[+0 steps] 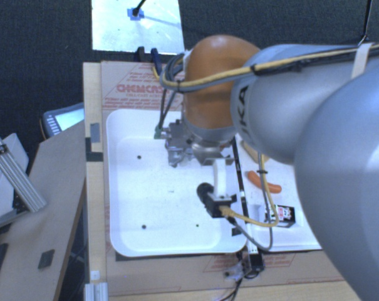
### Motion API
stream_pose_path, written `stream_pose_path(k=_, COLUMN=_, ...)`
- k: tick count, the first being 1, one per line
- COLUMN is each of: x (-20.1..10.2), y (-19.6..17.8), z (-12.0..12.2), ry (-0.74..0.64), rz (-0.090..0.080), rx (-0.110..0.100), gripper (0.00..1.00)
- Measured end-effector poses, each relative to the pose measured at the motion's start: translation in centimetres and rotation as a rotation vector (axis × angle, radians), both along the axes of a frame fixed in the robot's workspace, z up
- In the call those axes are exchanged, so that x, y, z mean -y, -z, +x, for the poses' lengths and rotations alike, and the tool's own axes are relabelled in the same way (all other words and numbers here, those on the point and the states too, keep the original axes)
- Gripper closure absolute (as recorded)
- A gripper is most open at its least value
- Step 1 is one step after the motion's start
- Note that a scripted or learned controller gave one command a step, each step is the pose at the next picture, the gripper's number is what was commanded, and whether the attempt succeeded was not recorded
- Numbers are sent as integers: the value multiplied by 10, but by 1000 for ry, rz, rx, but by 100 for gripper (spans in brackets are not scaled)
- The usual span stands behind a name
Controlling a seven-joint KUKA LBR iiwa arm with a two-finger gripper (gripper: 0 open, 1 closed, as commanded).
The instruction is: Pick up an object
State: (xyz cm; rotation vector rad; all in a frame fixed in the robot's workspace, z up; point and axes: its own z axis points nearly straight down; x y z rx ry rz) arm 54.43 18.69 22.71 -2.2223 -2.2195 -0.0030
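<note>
Two possible targets, an orange stick-shaped item (264,181) and a small black box (284,214), lie in the right bin (289,236), while the gripper (175,149), open or closed being impossible to tell, hangs over the left bin (139,193), so the approach seems in hand and calls for crossing toward them.

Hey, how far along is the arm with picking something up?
Done: nothing looks picked yet. The orange item and the small black box both lie in the right bin. In hand: the gripper hangs low over the left bin, apart from both items. Left: reaching an item, closing on it and lifting it.
</note>
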Motion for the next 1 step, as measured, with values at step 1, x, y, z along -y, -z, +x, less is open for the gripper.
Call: stream_pose_path(k=1, x=73, y=98, z=2, ry=4, rz=-5, rx=-8, gripper=100)
